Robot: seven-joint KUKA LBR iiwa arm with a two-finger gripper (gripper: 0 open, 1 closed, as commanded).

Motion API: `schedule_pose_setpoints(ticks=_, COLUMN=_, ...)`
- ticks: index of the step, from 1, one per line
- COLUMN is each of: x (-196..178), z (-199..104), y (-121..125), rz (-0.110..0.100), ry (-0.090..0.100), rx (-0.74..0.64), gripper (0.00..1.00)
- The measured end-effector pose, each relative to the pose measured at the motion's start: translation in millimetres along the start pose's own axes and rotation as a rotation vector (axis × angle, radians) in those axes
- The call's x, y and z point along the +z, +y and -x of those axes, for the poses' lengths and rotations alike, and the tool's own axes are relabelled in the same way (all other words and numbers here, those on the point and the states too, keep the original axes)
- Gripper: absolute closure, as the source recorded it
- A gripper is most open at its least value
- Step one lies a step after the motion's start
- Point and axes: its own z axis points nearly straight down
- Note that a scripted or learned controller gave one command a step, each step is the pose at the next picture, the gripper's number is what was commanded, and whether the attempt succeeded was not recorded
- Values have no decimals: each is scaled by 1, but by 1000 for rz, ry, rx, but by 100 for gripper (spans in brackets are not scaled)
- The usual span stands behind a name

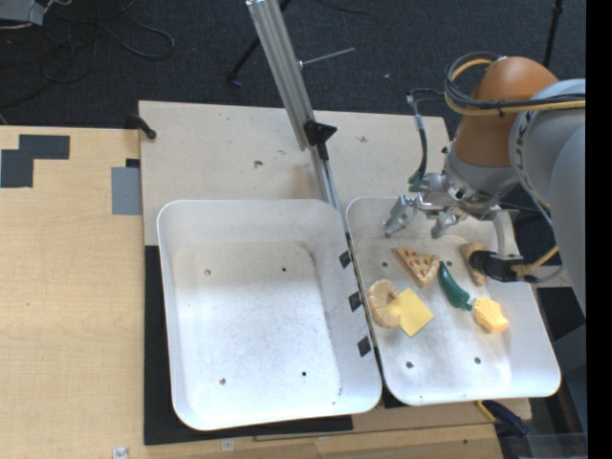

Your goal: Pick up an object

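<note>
where cables cross, tan object (472, 256) (right bin) blurs.

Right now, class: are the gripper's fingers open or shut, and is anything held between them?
Open. The gripper hangs above the right bin with its fingers spread apart and nothing between them; the waffle wedge lies apart below.

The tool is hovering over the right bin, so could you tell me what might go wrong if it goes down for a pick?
1. The tool hangs above bare floor near the right bin's far rim; straight down, it may grasp nothing.
2. The yellow block touches the tan round piece, so a grasp could shove or catch both.
</note>
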Motion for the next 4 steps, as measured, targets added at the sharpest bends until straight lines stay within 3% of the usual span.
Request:
schedule_pose_setpoints(ticks=1, x=55, z=-1, y=-1, rz=0, ry=-1, rx=-1, gripper=0)
schedule_pose_setpoints(ticks=2, x=41, z=0, y=0, rz=5, ry=-1, rx=4, gripper=100)
schedule_pose_setpoints(ticks=4, x=-54, z=9, y=-2, rz=13, ry=-3, rx=4, gripper=100)
